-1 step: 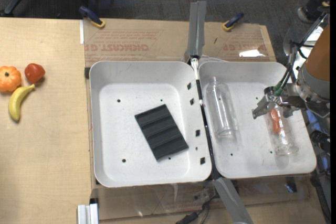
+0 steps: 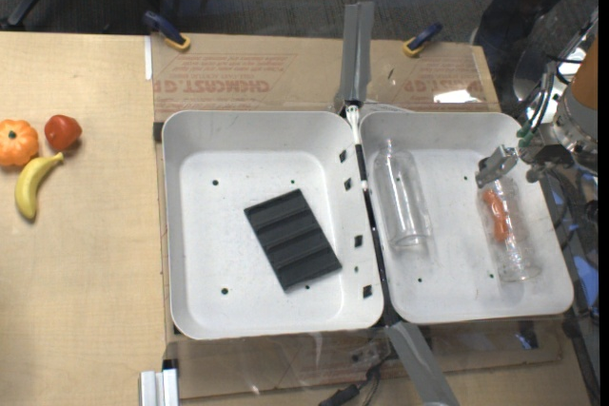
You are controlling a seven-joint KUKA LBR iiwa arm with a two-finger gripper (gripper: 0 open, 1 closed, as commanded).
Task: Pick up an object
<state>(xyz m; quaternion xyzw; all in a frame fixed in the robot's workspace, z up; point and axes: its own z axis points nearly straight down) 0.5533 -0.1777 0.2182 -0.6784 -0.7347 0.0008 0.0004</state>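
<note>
The gripper (image 2: 512,162) is seen at the frame's right, above the orange-filled bottle (image 2: 501,231) lying in the right bin (image 2: 457,304); finger state cannot be told. A slip off the smooth, rounded plastic is risked.

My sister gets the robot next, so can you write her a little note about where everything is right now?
End effector: over the right bin, by its upper right side; nothing seen between its fingers.
Right bin: a clear bottle with orange inside lies just below the end effector; a clear empty bottle lies on the left side.
Left bin: a black ribbed block lies flat.
Done: nothing lifted yet.
Left: grip one object and lift it.
</note>
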